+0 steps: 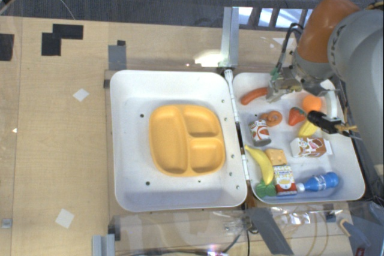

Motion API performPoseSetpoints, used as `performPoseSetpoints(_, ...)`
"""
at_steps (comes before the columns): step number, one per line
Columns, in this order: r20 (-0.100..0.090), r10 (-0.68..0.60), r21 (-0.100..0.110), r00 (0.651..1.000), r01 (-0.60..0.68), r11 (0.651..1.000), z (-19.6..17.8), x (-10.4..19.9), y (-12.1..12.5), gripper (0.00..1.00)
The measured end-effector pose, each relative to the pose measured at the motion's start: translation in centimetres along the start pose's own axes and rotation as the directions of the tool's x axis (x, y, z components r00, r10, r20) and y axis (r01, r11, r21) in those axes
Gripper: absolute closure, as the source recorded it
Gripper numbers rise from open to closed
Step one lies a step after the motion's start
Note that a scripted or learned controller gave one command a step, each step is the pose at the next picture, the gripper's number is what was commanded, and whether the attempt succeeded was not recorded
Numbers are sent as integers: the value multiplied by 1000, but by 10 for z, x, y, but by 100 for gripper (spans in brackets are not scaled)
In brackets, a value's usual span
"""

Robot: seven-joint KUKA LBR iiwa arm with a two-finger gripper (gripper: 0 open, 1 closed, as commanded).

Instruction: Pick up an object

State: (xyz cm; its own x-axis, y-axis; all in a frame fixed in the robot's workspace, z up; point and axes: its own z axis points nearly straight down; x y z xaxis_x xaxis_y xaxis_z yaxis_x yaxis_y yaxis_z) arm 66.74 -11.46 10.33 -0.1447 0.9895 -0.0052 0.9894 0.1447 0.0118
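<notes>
The blue bottle (318, 181) lies nearest, crowded among toy foods in the right bin (357, 189). The gripper (281, 88) hangs low beside the red sausage (254, 95), a likely target; its jaws' state cannot be told.

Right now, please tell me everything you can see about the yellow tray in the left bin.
The yellow tray lies flat near the middle of the left bin, right side up. It looks like smooth moulded plastic, squarish with rounded corners. Raised ridges split it into three compartments: one long one along its left side and two smaller ones stacked on its right. All three hold nothing. It rests on the white bin floor, apart from the bin's walls, and nothing else touches it. The arm is over the other bin.
</notes>
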Motion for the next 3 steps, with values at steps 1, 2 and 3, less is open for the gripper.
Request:
performPoseSetpoints(1, 1, -2, -2, 1000, 2, 1000, 0, 0, 0, 0)
performPoseSetpoints(2, 1, -2, -2, 1000, 2, 1000, 0, 0, 0, 0)
performPoseSetpoints(3, -2, 257, 26, 966, -257, 966, -1, 4, -1, 0)
